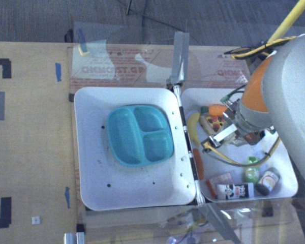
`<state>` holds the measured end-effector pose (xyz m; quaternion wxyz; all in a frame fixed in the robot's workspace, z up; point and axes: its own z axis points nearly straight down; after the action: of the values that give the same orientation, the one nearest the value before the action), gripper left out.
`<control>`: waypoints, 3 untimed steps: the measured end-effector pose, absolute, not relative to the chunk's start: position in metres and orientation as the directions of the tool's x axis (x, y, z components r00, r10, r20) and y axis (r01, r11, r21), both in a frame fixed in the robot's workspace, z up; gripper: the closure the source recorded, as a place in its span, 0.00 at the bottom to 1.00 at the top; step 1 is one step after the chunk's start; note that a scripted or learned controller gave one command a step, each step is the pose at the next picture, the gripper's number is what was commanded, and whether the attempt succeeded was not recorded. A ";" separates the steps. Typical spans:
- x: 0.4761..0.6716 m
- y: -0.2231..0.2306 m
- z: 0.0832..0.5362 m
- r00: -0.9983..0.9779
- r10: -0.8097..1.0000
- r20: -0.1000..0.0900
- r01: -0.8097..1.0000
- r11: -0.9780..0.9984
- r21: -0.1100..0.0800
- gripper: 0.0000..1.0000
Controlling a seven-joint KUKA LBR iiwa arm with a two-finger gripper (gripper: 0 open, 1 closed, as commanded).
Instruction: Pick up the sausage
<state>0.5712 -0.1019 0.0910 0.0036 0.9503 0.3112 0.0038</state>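
The sausage [197, 163] is a thin red-brown stick lying along the left wall of the right bin [290, 184], below a yellow banana [192, 126]. My gripper [237, 130] hangs over the middle of the right bin, under the grey wrist with the orange band. It stands to the right of the sausage and apart from it. Nothing shows between it and the sausage but bare bin floor and a yellow cable.
The left bin [91, 177] bears a blue divided plate [140, 134]. The right bin also holds an orange piece [215, 109], a pizza-like toy [214, 121], a milk carton [236, 190], a green thing [252, 174] and a small can [268, 181].
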 end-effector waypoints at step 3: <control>0.654 -0.122 0.090 0.648 0.762 -0.014 0.762 -0.648 -0.007 0.00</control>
<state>0.6544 -0.1216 0.0900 -0.0002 0.9077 0.4196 -0.0080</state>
